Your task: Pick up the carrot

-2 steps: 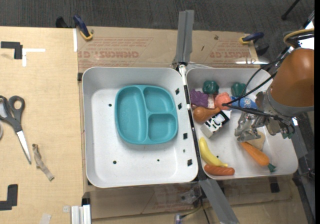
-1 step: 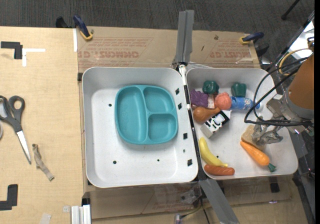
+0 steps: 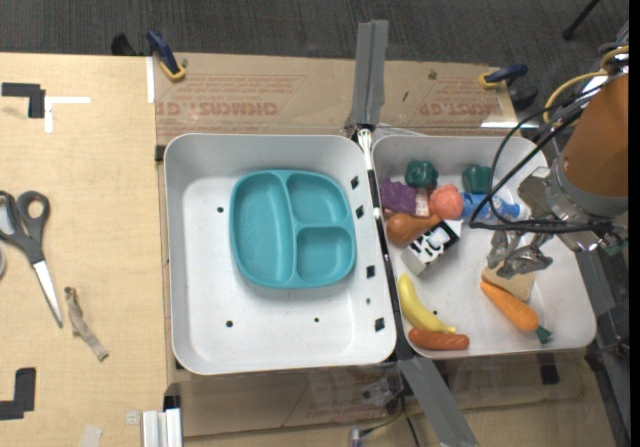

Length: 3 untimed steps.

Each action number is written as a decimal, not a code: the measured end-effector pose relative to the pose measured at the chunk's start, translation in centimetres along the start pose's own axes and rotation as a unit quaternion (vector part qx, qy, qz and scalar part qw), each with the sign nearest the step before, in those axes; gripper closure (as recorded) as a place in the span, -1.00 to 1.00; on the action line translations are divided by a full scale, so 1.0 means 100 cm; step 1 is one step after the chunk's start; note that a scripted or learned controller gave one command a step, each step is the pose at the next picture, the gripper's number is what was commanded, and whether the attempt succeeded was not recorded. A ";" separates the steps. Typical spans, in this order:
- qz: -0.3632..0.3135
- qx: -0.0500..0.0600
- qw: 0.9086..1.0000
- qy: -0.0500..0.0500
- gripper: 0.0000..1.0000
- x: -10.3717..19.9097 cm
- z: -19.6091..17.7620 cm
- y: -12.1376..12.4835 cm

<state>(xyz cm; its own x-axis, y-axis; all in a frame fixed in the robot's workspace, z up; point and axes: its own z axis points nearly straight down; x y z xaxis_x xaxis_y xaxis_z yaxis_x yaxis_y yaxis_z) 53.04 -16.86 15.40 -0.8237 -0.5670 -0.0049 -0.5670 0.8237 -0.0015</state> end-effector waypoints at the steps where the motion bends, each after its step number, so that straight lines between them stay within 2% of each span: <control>1: 0.000 0.000 1.000 0.000 -1.00 0.000 0.000 0.000; 2: 0.024 -0.001 1.000 0.001 -1.00 0.042 0.062 0.016; 3: 0.075 0.000 0.997 0.001 -1.00 0.051 0.022 -0.029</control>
<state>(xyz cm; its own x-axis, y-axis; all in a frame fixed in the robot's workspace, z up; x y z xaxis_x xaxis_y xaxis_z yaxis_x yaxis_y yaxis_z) 50.50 -22.13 13.17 -0.8989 -0.4381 -0.0040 -0.4381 0.8989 -0.0017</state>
